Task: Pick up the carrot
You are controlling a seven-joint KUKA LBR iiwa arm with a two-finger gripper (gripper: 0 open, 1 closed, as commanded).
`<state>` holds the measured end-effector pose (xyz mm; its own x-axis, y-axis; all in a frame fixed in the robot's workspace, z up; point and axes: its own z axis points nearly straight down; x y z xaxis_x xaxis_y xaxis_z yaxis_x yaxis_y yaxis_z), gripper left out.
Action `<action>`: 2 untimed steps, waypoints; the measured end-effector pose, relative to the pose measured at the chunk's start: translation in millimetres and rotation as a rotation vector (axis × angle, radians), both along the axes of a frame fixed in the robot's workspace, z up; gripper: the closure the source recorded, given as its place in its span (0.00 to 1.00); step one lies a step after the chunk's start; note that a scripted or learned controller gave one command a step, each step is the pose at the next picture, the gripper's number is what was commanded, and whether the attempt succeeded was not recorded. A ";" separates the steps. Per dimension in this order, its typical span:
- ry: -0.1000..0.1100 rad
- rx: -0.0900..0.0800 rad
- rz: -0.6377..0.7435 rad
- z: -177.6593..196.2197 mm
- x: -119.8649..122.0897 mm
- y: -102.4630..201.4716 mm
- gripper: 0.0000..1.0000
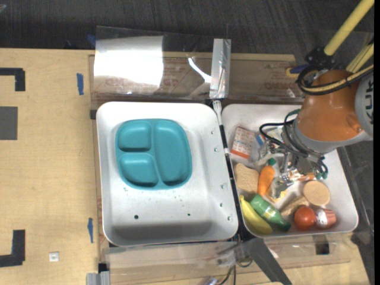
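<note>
The carrot [266,180] is a short orange piece lying in the right bin [347,209], left of centre among the other play foods. My gripper [284,174] hangs low over the bin just to the carrot's right, very close to it or touching it. The grey arm with its orange band [329,113] comes down from the upper right and hides the wrist. Cables and metal parts clutter the fingertip area.
Around the carrot lie a bread slice [244,176], a banana [252,216], a green vegetable [271,212], a red tomato [304,217], a tan round piece [316,193] and a white-and-red packet [241,141]. The left bin [119,206] holds a teal divided plate [154,153].
</note>
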<state>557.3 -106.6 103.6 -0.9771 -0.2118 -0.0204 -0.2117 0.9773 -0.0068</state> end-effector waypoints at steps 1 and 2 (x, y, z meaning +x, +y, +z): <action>0.003 0.001 -0.050 -13.2 -39.9 1.1 0.00; -0.009 0.001 -0.047 -0.3 -36.0 2.8 1.00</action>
<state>521.3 -103.8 103.3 -0.9858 -0.1653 -0.0294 -0.1652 0.9862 -0.0073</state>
